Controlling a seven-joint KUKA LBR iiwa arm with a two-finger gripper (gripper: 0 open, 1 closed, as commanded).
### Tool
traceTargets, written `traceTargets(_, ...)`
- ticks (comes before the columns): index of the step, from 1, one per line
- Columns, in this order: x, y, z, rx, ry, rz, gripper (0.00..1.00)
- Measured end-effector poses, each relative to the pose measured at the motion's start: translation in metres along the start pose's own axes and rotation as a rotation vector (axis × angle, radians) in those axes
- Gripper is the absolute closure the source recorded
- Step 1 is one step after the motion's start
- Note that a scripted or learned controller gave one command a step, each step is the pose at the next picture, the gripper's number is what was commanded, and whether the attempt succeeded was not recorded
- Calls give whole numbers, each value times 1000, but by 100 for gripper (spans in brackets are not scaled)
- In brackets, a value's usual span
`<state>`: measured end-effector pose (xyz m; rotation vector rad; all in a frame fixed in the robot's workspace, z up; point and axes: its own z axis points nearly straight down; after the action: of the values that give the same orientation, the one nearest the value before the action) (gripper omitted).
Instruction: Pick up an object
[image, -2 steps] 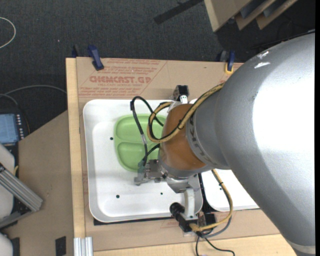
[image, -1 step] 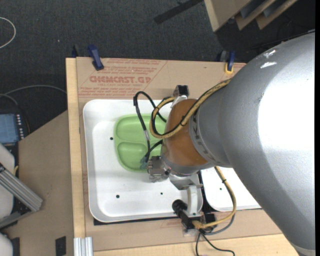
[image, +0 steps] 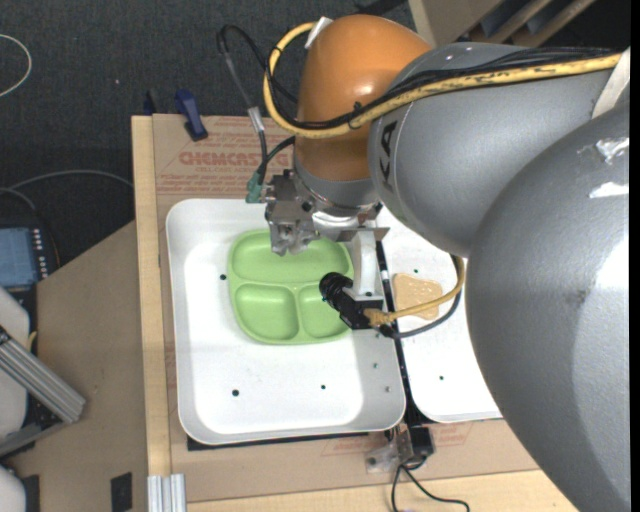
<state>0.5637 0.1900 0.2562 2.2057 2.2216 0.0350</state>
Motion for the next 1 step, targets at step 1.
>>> traceTargets(1, 24, 50, 7, 18, -7, 4, 100)
